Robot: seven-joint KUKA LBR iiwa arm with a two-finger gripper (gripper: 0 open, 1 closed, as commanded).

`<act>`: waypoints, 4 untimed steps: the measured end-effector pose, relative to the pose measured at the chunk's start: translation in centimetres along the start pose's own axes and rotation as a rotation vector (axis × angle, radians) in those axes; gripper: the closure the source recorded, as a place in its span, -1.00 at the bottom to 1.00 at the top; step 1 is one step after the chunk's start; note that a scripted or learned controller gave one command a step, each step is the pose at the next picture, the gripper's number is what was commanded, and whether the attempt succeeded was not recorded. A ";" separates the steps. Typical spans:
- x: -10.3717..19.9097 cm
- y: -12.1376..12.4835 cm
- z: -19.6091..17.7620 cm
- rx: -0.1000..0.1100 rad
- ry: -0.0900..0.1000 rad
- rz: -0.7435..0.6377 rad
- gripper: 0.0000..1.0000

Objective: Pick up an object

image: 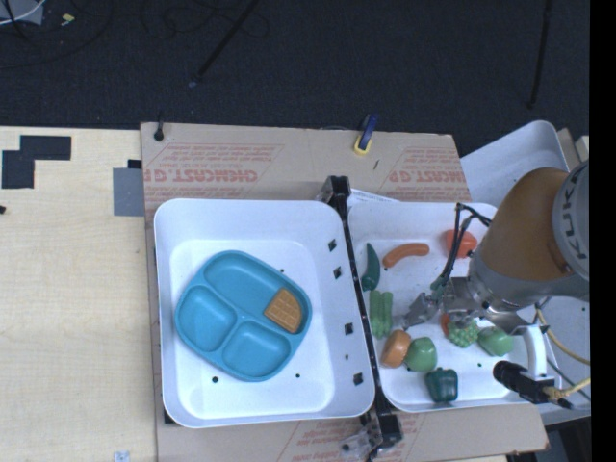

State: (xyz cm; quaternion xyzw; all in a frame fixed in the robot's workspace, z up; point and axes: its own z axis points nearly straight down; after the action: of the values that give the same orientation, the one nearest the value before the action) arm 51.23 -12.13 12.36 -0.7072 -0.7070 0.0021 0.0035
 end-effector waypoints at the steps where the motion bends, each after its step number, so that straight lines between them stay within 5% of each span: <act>1: 0.2 0.2 3.4 -0.010 0.000 -0.002 -1.00; 2: 0.1 0.0 2.6 -0.003 0.000 0.006 1.00; 4: 0.6 -0.2 -7.4 -0.009 -0.002 0.000 1.00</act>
State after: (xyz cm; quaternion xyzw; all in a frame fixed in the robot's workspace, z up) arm 51.10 -11.59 19.77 -0.7072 -0.7070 -0.0004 -0.0004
